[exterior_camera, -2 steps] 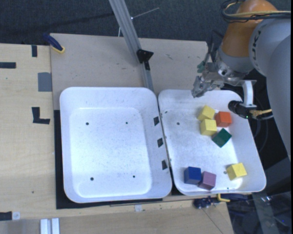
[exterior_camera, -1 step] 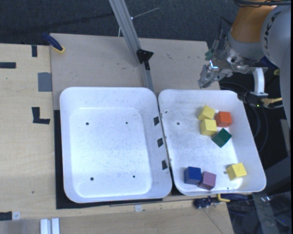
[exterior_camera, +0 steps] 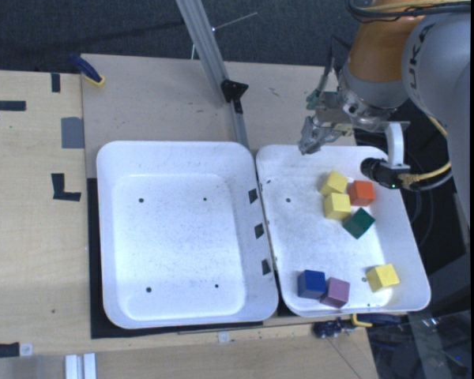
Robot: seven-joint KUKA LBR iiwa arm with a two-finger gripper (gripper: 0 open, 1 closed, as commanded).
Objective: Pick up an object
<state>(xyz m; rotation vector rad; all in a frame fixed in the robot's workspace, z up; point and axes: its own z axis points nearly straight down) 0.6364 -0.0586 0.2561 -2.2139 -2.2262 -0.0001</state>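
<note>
The tool [exterior_camera: 312, 143] hung over the far edge of the right bin [exterior_camera: 300, 290], holding nothing; how far it was open could not be told. Nearest lay two yellow blocks [exterior_camera: 336, 196], with an orange block [exterior_camera: 362, 192] touching them and a green block [exterior_camera: 359, 223] just beside.

Single fixed camera above table [exterior_camera: 31, 212], looking down at slant. Medium distance: both white bins, left bin [exterior_camera: 110, 164] and right bin [exterior_camera: 415, 283], fully in frame. Arm [exterior_camera: 434, 46] enters from right.
</note>
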